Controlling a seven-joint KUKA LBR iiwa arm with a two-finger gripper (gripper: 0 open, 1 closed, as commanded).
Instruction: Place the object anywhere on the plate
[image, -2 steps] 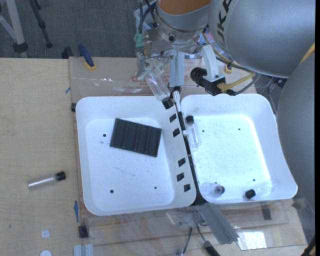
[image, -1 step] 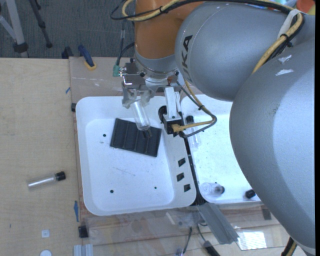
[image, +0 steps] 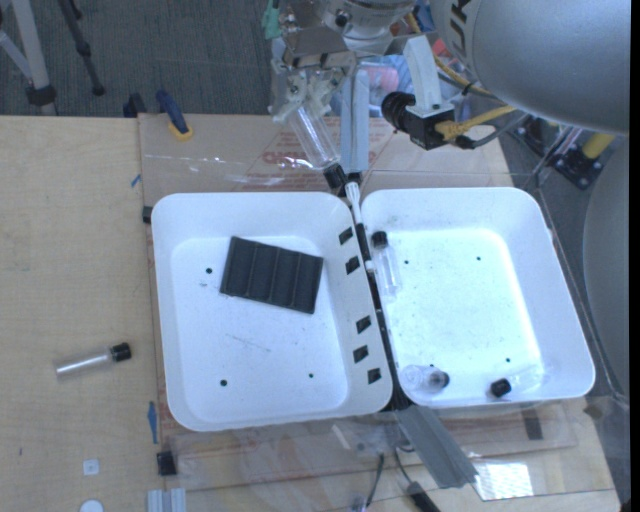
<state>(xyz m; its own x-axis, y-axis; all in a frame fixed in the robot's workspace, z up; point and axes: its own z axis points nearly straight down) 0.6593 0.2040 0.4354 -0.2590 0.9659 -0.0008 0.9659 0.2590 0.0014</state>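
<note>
The plate (image: 272, 273) is a dark ribbed rectangle lying flat in the left bin (image: 190, 390), toward its far side. My gripper (image: 342, 178) hangs over the far rim where the two bins meet, up and to the right of the plate. Its two fingers converge at the tips, shut on a small clear vial with a black cap (image: 336, 180), held tilted above the rim. Most of the vial's body is hard to make out against the white bin edge.
In the right bin (image: 560, 300), one clear vial (image: 383, 262) lies near the divider and two more (image: 430, 378) (image: 505, 386) lie along the near wall. Another vial (image: 92, 358) rests on the wooden bench left of the bins. Black clips line the divider (image: 362, 322).
</note>
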